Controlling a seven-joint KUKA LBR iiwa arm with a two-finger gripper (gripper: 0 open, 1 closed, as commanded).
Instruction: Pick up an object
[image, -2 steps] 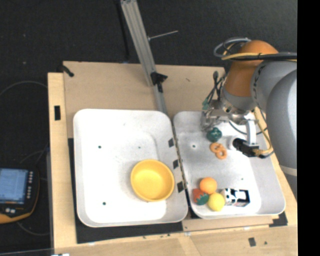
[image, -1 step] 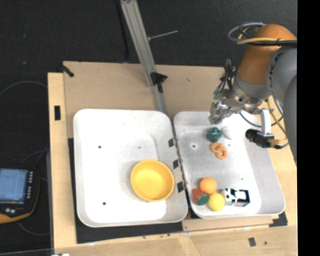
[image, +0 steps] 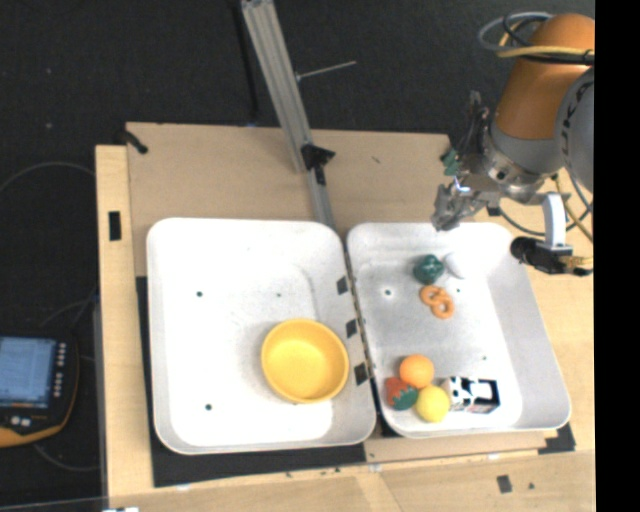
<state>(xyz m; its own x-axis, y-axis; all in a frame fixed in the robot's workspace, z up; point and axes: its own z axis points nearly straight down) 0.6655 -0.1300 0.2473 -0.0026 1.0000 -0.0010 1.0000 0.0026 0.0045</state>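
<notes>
One yellow bowl (image: 305, 360), one teal toy (image: 429, 268), one orange ring (image: 438, 300), one hand (image: 447, 215)

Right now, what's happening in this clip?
A grey arm with an orange band reaches in from the right, its two-finger gripper hanging over the far edge of the right white bin. That bin has a dark green lump, an orange pretzel-shaped piece, an orange ball, a yellow ball and a black-and-white block. A yellow bowl sits in the left white bin.
</notes>
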